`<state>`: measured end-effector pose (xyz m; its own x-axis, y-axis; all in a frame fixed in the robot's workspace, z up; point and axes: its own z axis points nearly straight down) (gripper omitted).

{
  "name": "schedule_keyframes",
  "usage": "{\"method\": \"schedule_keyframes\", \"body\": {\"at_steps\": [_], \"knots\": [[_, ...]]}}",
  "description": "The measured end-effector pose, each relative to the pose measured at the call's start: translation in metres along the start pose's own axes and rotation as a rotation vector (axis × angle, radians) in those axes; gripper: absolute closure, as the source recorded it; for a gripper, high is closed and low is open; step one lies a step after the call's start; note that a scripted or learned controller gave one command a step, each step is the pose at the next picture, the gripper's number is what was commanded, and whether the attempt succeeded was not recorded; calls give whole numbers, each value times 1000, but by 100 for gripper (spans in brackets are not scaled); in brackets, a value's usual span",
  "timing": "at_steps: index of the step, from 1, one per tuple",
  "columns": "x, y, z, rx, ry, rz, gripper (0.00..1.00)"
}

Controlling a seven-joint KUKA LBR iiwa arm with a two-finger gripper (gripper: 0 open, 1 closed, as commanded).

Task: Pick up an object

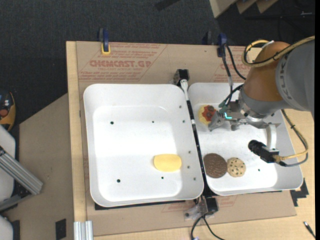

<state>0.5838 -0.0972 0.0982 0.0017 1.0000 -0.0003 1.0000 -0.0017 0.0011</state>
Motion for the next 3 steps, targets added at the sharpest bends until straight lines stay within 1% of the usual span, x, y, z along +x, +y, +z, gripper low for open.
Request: {"method": "schedule_keyframes", "body": {"at_steps": [1,2,3], "knots": [[-28,79,13,-6,-3,-3,0],[-44,23,14,7,2,2,0],[-4,78,13,-6,0,-7,0]]}}
